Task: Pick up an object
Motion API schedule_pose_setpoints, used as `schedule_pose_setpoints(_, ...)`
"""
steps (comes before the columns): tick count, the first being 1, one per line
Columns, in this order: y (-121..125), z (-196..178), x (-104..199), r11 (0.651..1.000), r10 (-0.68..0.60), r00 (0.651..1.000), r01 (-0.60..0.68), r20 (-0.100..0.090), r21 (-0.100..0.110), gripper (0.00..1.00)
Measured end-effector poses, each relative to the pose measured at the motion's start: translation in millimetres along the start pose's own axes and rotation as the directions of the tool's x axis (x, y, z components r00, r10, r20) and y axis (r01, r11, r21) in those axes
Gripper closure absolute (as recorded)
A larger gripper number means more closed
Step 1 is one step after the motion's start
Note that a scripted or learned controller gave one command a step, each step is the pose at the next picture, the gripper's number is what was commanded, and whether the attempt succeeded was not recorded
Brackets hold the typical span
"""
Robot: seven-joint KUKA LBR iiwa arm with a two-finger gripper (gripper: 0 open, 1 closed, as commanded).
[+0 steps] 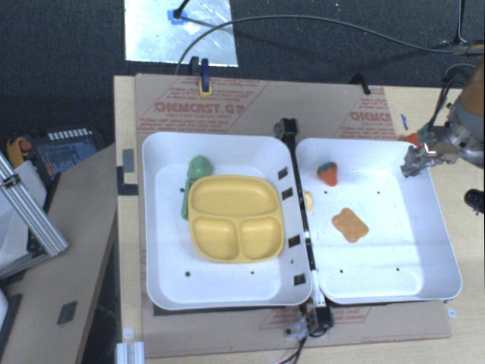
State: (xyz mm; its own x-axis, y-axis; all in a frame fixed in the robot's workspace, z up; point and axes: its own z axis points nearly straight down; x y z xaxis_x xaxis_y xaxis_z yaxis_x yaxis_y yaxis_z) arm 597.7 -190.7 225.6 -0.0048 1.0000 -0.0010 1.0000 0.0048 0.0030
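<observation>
In the right bin [424, 226] lie a red strawberry-like toy [327, 173] near the back left and a flat orange-brown piece [350, 224] near the middle. The left bin [163, 226] holds a yellow sectioned plate [235, 217] with a green toy [195, 174] tucked behind its back left corner. My gripper [415, 162] hangs at the right bin's back right rim, well to the right of the strawberry. Nothing shows between its fingers.
A black divider strip [295, 211] with clips runs between the two bins. A small yellowish item [307, 200] sits against it on the right bin's side. Cables cross the dark floor behind the bench. An aluminium bar [26, 203] lies at the left.
</observation>
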Motion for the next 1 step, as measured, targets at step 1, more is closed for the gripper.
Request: schedule_pose_setpoints(1,5.5,8.5,49.3,1.0,-0.004,1.0,0.004,-0.002,0.001,1.0)
